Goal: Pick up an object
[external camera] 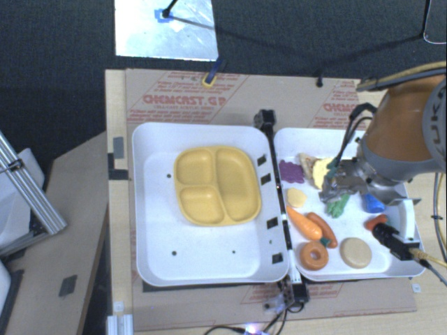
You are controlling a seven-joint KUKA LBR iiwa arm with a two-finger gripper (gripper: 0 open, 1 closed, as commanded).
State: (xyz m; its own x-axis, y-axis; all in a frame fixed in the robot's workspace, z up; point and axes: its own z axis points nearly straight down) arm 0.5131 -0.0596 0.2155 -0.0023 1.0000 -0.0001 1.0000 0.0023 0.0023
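Note:
My gripper [334,191] hangs over the middle of the right bin [307,139], right above a green leafy toy [339,205] that pokes out below it. I cannot see whether the green toy sits between the fingers. Around it lie a purple piece [291,171], a pale yellow piece [318,170], a small cream disc [297,198], an orange carrot [304,223], a red-orange sausage [324,229], a blue piece [373,204] and a small red piece [375,222]. At the bin's front sit an orange doughnut [314,255] and a beige biscuit [356,252].
The left bin [155,257] holds a yellow divided plate [215,185]. A black-clipped divider [276,194] runs between the bins. The arm's grey and orange body [412,128] looms over the right bin's back right corner.

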